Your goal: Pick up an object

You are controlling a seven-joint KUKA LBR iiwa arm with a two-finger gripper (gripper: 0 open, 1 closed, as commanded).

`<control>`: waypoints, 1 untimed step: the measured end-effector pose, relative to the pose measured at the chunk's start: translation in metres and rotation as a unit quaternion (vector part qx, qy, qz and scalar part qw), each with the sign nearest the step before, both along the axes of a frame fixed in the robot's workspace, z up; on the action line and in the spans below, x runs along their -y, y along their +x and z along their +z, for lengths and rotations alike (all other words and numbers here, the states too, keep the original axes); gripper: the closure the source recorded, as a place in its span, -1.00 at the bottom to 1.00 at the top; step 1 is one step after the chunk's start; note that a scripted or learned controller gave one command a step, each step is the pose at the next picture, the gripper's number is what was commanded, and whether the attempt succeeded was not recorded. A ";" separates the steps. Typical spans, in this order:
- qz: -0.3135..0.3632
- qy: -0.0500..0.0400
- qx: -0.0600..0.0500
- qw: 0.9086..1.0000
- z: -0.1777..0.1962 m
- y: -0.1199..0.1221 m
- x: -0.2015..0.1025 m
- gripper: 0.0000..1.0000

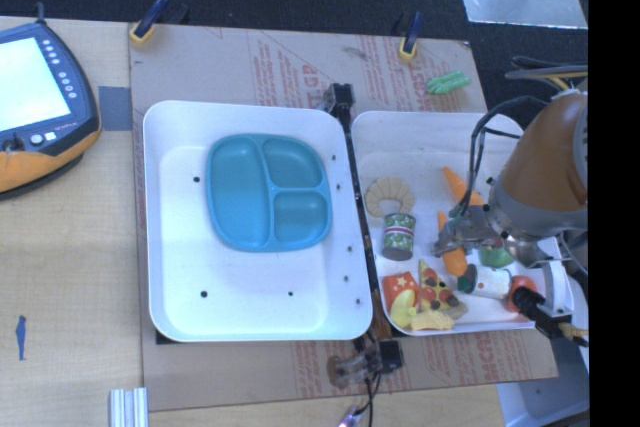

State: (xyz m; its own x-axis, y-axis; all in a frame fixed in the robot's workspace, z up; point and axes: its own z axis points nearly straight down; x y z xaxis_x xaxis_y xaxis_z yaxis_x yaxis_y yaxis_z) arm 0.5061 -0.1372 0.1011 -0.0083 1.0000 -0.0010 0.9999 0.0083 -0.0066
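Here the grey arm (540, 165) with its orange band reaches in from the right edge of the bench (80, 245) and hangs low over the right bin (400, 130), its hand (455, 240) down among the toy food near that bin's front right corner. I cannot tell whether the hand is clenched or released, nor whether it has anything in it; the parts are too dark and crowded. Just under and beside it lies an orange carrot-like piece (455, 262), with a second orange piece (455, 182) further back, toward the bin's middle. A small striped can (399, 234) stands upright near the bin's left wall, and just behind it rests a tan, arch-shaped pastry (387, 194). Along the front edge sits a jumble of yellow and red toy food (420, 300), touching the front wall. To the right of it, a white tube-like thing with an orange end (500, 289) lies partly under the arm.

The left bin (170, 245) carries a blue divided plate (268, 192), lying flat toward its back right part. A green object (447, 83) lies on the cardboard behind the right bin, outside it. At the bench's left edge rests a control pendant (40, 105) with a lit screen and an orange underside.
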 end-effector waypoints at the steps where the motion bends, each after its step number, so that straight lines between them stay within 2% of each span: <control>1: -0.002 0.001 0.002 1.000 0.094 -0.029 -0.021 1.00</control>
